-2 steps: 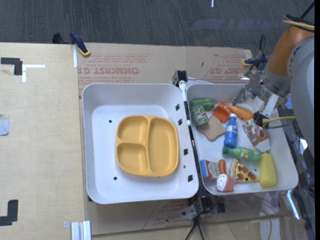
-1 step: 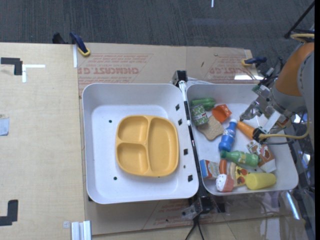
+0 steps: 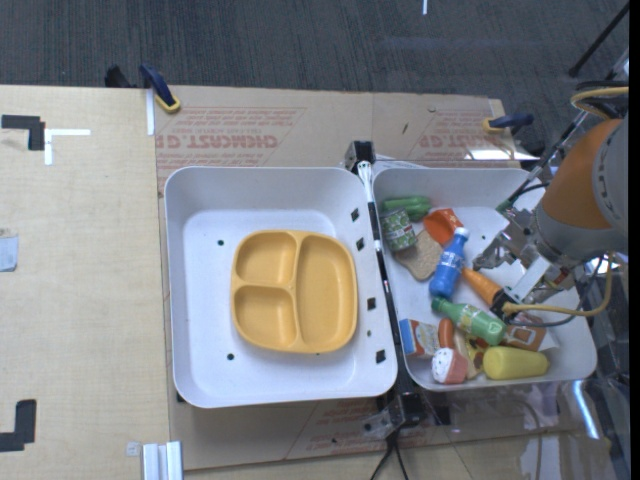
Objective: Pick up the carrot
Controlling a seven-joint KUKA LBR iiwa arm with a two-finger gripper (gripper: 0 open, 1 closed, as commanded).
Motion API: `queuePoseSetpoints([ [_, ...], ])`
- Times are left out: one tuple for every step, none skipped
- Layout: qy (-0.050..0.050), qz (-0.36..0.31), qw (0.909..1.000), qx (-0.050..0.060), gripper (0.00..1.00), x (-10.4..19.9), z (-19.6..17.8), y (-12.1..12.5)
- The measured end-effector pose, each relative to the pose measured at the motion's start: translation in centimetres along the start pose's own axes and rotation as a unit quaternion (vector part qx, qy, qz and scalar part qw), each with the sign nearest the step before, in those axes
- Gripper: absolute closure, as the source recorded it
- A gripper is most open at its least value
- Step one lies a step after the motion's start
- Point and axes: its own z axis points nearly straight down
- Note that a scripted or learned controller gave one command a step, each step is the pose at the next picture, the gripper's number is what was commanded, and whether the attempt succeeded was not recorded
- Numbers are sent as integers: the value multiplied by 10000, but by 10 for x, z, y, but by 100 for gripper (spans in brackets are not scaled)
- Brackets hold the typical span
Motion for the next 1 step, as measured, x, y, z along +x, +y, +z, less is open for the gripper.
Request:
queuePoseSetpoints([
  [89,1770,9841,-104,0,11,-5,-54],
])
